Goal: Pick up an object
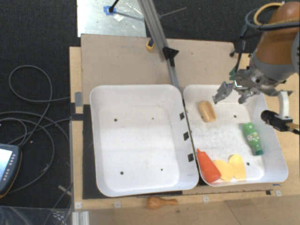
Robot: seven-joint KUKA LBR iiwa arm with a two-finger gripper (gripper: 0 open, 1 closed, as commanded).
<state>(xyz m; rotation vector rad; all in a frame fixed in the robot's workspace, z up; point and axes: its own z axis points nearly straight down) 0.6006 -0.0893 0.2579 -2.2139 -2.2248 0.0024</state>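
Note:
My gripper (233, 94) hovers over the far side of the right bin (276, 146), fingers spread open with nothing between them. A tan bread-like piece (206, 111) lies just below and left of the fingertips. A green bottle (252, 138) lies near the bin's right wall. At the near edge sit an orange-red carrot-shaped piece (207, 166) and two yellow pieces (231, 168) side by side.
The left bin (101, 139) stands beside the right one, joined by black clips (186, 136). A tan pear-shaped object (160, 202) lies on the bench in front of the bins. A metal pole (157, 29) slants over the board behind. Cables lie at the left.

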